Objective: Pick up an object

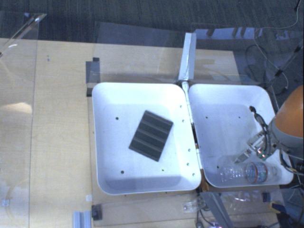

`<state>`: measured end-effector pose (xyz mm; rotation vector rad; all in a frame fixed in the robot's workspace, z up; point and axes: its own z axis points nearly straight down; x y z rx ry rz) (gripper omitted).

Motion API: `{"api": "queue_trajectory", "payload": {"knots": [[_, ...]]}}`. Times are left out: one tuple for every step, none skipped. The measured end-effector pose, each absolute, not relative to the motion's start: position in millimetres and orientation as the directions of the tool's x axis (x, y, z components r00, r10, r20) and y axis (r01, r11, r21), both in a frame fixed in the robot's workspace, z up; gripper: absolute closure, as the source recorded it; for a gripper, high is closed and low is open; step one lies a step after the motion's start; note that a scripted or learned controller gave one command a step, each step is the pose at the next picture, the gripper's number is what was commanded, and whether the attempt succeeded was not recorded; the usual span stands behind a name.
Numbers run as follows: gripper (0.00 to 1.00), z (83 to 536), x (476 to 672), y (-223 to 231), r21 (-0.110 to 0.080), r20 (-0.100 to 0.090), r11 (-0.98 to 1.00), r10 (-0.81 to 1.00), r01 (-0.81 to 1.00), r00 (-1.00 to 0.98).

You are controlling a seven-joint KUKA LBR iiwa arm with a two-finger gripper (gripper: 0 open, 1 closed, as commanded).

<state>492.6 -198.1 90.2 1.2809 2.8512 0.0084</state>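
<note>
Clear plastic bottle [247,173] lies on its side in the right bin [223,103], along the near wall toward the near-right corner; see-through body w/ ribbed rings, hard to separate from the white floor, and a spot of mixed colour (reddish/green) near its right end, maybe a label or cap, too blurry to say. Gripper [252,148] sits just above/behind the bottle in the same bin, metal parts angled down-left, close to the bottle's upper side, but whether it touches can't be judged. Open or closed: can't tell, the tip is a small blurred tangle of metal and glints. Arm [289,122] comes in from the right, orange band rounded and big in frame, cut off by the edge, grey section below it; a dark cable loops off the wrist. Left bin [109,165] holds a dark grey ridged rectangular block [151,135], flat on the floor, rotated diagonally, roughly centred, well apart from the walls. Both bins touch side by side on a light wood bench [47,127]; a grey metal strip [188,56] rises behind the seam between them. Clear panels over the bench add faint reflections.
</note>
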Motion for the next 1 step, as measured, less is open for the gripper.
{"api": "queue_trajectory", "payload": {"knots": [[0.0,125.8,553.0,-141.2,0.006,-0.004,0.528,0.849,0.849,-0.528]]}}
